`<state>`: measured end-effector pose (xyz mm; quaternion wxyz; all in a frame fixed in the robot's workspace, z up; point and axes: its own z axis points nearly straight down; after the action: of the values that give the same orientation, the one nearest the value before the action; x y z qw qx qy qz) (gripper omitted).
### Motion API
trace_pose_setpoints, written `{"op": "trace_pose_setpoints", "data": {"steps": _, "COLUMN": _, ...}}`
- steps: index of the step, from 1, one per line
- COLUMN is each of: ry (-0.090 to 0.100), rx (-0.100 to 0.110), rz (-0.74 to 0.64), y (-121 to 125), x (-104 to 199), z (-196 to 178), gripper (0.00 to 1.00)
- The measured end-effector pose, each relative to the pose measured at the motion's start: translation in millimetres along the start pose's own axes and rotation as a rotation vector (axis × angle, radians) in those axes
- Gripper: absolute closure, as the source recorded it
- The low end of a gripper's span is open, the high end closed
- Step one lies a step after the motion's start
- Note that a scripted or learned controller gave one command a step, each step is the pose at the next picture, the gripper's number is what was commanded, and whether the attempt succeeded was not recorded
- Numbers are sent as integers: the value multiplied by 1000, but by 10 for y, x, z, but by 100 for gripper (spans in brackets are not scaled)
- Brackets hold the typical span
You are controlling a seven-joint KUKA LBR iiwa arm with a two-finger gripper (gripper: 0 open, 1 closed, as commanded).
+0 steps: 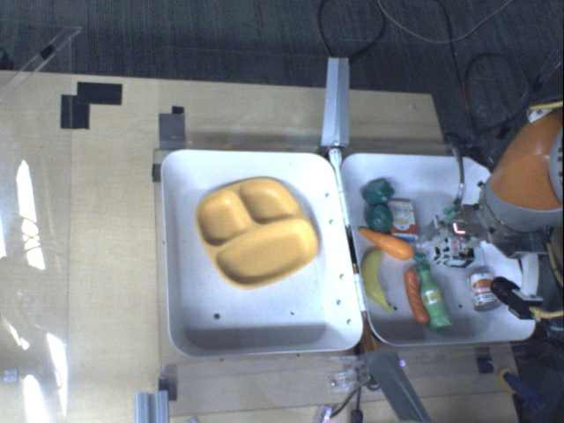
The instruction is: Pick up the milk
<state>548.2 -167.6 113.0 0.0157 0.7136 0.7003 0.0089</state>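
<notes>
Jaws: could not tell whether wide or narrow. Gripper (447,233) hung low in the right bin (414,167), just beside or perhaps touching the milk (453,255), a small boxy carton with black-and-white cow blotches, right of the bin's middle.

Left of the milk lay a smooth orange carrot (386,243), a curved yellow banana (376,278), a glossy green bottle (433,298) and a red-orange sausage-shaped piece (412,293). Far-left corner: a knobby teal lump (379,203) and a red-and-white packet (403,218). Near right: a short can (480,291).

The left bin (185,307), shallow white plastic, held a moulded yellow tray (256,232) with three rounded compartments.
</notes>
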Motion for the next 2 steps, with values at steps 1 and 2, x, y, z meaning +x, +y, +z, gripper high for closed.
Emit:
{"op": "trace_pose_setpoints", "data": {"steps": 1, "ry": -14, "rx": -22, "rz": -81, "y": -82, "x": -2, "z": 52, "gripper": 0}}
{"op": "trace_pose_setpoints", "data": {"steps": 2, "ry": -2, "rx": -30, "rz": -94, "y": -26, "x": 104, "z": -79, "gripper": 100}}
